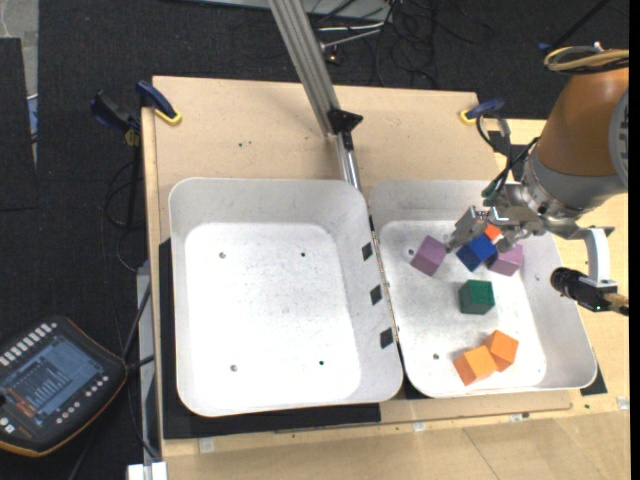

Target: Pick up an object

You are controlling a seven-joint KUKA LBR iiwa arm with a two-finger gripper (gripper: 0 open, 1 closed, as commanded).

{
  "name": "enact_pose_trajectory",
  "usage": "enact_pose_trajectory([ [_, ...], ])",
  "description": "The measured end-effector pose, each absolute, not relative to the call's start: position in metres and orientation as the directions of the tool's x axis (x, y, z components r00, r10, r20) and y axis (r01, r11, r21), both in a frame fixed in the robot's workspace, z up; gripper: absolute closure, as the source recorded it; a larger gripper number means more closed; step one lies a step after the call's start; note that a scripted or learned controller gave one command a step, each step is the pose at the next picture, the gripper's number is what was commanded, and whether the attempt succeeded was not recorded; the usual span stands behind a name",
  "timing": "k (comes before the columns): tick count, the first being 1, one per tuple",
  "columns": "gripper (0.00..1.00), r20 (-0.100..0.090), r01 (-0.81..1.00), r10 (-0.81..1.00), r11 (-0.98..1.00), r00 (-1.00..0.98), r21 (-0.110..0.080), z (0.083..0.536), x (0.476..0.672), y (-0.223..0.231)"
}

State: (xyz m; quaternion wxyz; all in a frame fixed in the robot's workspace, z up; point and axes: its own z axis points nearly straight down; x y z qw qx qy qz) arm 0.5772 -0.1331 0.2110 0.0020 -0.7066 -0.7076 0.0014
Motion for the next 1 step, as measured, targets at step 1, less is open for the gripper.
enact_pose_trajectory([
  [1, 0.00, 0.000, 1.000, 1.000, 0.000, 0.000, -0.001, 0.2134, 0.5776, -0.1333],
])
